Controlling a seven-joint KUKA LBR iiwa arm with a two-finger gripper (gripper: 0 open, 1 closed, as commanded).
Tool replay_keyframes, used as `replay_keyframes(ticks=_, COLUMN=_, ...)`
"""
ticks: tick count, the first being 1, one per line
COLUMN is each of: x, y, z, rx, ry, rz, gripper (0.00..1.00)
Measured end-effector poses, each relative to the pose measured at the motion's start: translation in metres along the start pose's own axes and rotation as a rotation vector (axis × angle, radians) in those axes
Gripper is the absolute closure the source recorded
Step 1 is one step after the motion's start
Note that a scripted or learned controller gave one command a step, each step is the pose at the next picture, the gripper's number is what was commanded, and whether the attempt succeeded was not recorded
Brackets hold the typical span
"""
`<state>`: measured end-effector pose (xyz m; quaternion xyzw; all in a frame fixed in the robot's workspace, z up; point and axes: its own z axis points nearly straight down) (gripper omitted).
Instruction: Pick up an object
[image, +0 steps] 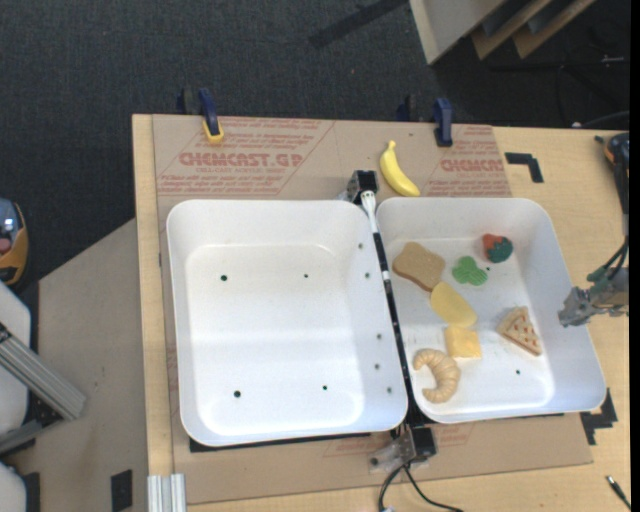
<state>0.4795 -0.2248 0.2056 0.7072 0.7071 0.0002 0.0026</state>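
Task objects lie in right shallow white bin: tan bread slice near centre divider, green round piece and red-green strawberry-like piece toward far corner, yellow rounded piece touching pale yellow cheese block, brown wedge-shaped pizza slice near right wall, beige croissant near front edge. Yellow banana outside bins on brown cardboard sheet, just beyond far rim. Grey two-finger gripper at right bin's right edge, just beside pizza slice, nothing seen between fingers; spread unclear. Left shallow white bin offers broad bare floor.
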Motion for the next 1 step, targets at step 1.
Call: replay_keyframes(ticks=1, x=0.0074, y=-0.0007, z=0.0258, rx=0.006, ry=0.004, rz=-0.001, gripper=1.00)
